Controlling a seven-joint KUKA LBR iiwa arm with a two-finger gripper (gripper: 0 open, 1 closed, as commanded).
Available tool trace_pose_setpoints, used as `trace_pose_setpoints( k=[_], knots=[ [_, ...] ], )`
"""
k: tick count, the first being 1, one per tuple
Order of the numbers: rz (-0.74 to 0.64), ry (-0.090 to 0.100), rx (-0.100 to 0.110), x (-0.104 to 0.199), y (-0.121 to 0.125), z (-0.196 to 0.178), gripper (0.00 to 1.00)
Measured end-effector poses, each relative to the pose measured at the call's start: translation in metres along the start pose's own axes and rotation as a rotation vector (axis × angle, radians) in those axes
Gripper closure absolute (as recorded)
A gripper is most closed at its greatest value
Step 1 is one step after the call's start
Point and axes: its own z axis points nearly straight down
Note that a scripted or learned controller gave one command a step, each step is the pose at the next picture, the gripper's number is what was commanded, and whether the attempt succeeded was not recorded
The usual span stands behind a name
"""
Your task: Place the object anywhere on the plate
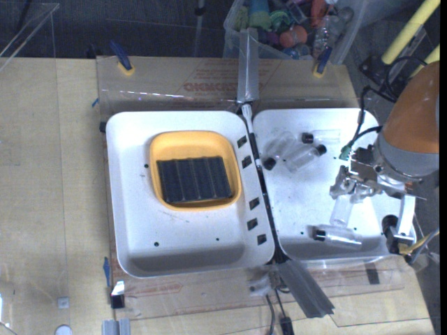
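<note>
Closest to us, on the right of the yellow plate (192, 145) and a bit nearer than it, a clear tube (339, 237) with a black cap lies flat by the near wall of the right bin (293, 250); the plate itself sits in the left bin (133, 187), well apart from the tube, with the wall between the bins in the way; a dark ridged block (194, 180) already lies flat on the plate and covers most of its middle.

A little farther back, still right of the plate, the jaws hang low over the right bin at the end of the arm (419, 117); something clear (340, 211) stands just below them, but I cannot tell if it is held; I cannot tell if the jaws are apart or together either; the metal parts hide that.

Farther again, more clear tubes (300, 158) lie in a small heap, right of the plate and closer to it than the jaws are; far behind the plate sits a box of bright toys (290, 9).

I think the thing to move is one of the clear tubes, so the step in hand is the pick; to do it well, the jaws should go straight down over the middle of one tube and close across its thin side; the tube is smooth and round and may roll or slip; then lift high over the wall between the bins and set it on the bare yellow rim or on the block.
</note>
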Motion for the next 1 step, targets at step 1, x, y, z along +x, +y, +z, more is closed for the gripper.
trace_pose_setpoints(
  k=[1],
  knots=[
    [0.000, 0.000, 0.000, 0.0000, 0.0000, -0.0001, 0.00]
  ],
)
